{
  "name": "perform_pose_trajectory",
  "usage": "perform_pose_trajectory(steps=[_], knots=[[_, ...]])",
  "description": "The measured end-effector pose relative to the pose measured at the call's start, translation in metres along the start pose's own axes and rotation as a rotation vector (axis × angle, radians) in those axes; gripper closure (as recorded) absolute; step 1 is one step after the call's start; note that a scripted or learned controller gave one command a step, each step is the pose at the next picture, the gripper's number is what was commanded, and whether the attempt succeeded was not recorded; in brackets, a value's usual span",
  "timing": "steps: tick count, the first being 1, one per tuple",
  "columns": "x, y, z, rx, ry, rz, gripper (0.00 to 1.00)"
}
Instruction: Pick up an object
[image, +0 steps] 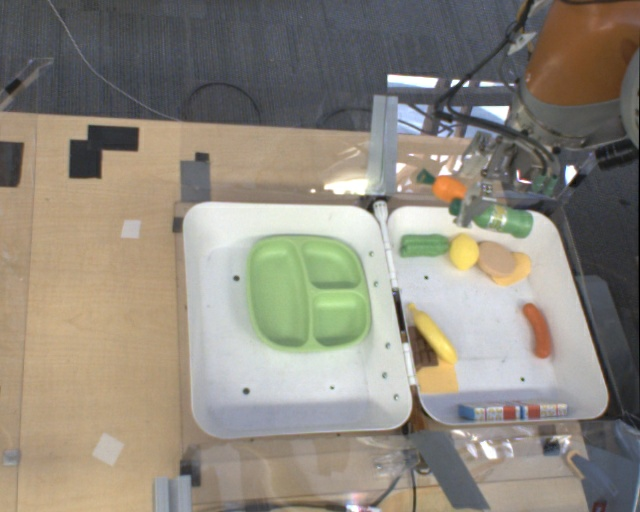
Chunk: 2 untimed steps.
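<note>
Two white bins (200, 300): one green tray (305, 292), one sausage (537, 330), one lemon (463, 252).

No text or label is legible — anywhere here.

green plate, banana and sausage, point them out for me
green plate (305, 292), camera view, middle where its dividers meet
banana (434, 335), camera view, mid-length of its body
sausage (538, 330), camera view, middle of its length

Green divided plate (306, 291) in a white bin (215, 400) (the worktop (90, 340) is pale wood); yellow lemon (463, 252), yellow banana (434, 335), red-orange sausage (538, 329), green bottle (497, 219)
</note>
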<state>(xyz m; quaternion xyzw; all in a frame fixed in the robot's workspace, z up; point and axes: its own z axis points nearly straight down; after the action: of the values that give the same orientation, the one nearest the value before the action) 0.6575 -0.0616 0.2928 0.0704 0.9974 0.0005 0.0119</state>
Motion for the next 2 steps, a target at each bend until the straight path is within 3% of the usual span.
perform_pose_trajectory(steps=[1, 2], knots=[[0.089, -0.013, 0.047, 0.003, 0.019, 0.104, 1.00], [0.121, -0.055, 0.126, 0.002, 0.021, -0.030, 1.00]])
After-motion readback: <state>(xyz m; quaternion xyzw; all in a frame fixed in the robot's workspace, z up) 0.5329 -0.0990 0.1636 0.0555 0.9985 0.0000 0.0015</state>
